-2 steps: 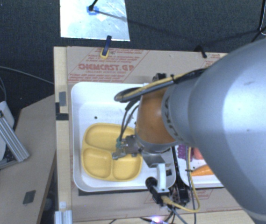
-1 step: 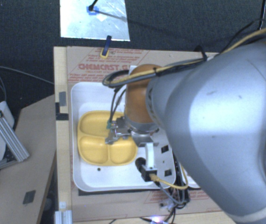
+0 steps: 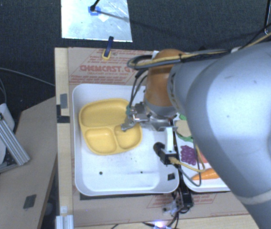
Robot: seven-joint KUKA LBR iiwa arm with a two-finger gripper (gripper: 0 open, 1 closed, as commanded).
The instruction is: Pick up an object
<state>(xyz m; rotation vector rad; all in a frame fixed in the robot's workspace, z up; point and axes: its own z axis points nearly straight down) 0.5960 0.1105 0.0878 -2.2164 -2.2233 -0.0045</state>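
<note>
A yellow divided plate [image 3: 104, 125] lies in the left white bin [image 3: 121, 185], towards its back left. My gripper [image 3: 129, 120] hangs low over the plate's right rim, at or very near its surface. The wrist and the big grey arm cover the gripper from above, so its state is hidden. Nothing is seen held in it.
The right bin [image 3: 211, 187] is mostly hidden under the arm. A purple grape-like piece [image 3: 188, 154], an orange carrot-like piece [image 3: 206, 174] and a bit of green [image 3: 183, 118] show in it. A cardboard sheet [image 3: 102, 68] lies under the bins.
</note>
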